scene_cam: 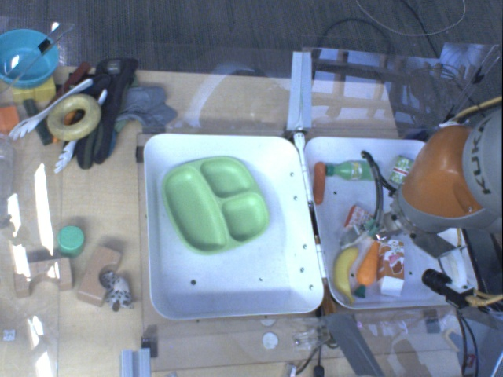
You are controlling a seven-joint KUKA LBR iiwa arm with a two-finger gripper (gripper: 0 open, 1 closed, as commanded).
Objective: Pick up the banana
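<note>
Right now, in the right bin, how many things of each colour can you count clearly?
Yellow: 1, the banana
Orange: 2, a carrot and a carrot
Green: 1, a bottle
Total: 4; the small packets beside them are too blurred to count.

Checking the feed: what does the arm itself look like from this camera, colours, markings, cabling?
The arm is a bulky rounded grey body with a broad orange band above the wrist. Part of white KUKA lettering shows on the grey casing at the frame's right. Black cables loop along the wrist. The gripper is dark and blurred, its details hard to make out.
</note>
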